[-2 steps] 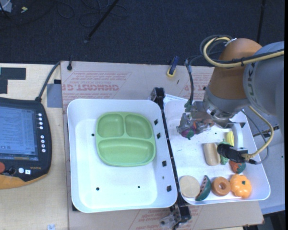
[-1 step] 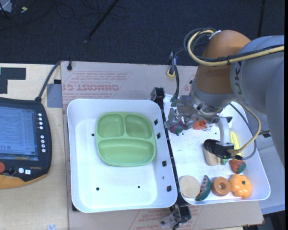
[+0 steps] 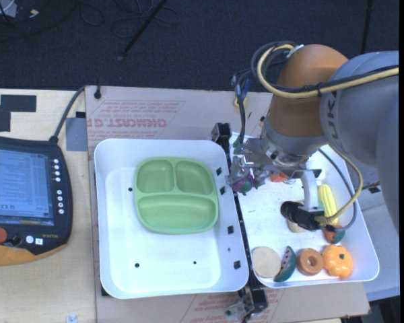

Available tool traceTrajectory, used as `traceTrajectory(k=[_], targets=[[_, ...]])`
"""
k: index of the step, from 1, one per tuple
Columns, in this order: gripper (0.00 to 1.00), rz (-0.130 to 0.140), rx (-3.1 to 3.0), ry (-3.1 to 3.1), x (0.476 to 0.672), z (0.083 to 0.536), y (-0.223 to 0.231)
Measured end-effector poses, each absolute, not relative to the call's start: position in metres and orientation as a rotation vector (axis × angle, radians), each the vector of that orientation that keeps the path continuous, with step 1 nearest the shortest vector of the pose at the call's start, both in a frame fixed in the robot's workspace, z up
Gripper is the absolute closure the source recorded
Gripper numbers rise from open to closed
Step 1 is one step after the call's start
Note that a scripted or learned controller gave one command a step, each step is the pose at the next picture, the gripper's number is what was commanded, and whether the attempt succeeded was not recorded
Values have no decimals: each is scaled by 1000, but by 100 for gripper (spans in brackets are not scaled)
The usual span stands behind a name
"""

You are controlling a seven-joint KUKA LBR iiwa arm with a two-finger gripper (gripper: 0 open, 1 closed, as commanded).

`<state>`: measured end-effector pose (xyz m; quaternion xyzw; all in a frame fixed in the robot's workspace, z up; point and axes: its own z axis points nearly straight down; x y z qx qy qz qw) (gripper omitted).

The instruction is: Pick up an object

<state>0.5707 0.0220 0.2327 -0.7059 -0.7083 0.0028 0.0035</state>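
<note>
My gripper (image 3: 246, 175) hangs over the left edge of the right bin (image 3: 363, 247), close to the divider between the two bins. A small purple and green thing (image 3: 240, 184) shows right at its tip; whether it is gripped is unclear. Further objects lie along the right bin's near edge: a beige round cookie (image 3: 263, 260), a watermelon slice (image 3: 287, 264), a brown donut (image 3: 310, 261) and an orange fruit (image 3: 337, 260). A yellow corn cob (image 3: 327, 200) lies to the right of the wrist, and a small red piece (image 3: 277, 177) peeks out under it.
The left bin (image 3: 121, 247) holds a green divided plate (image 3: 176, 195) in its far half. A teach pendant (image 3: 23, 190) rests on the bench at the far left. The arm's grey body and orange band (image 3: 310, 69) cover the right bin's far part.
</note>
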Motion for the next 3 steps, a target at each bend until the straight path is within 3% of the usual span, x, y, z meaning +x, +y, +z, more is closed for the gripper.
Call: traceTrajectory(k=[2, 3], targets=[[100, 8, -2215, -2221, 584, 224, 31], [100, 11, -2216, -2218, 568, 231, 25]])
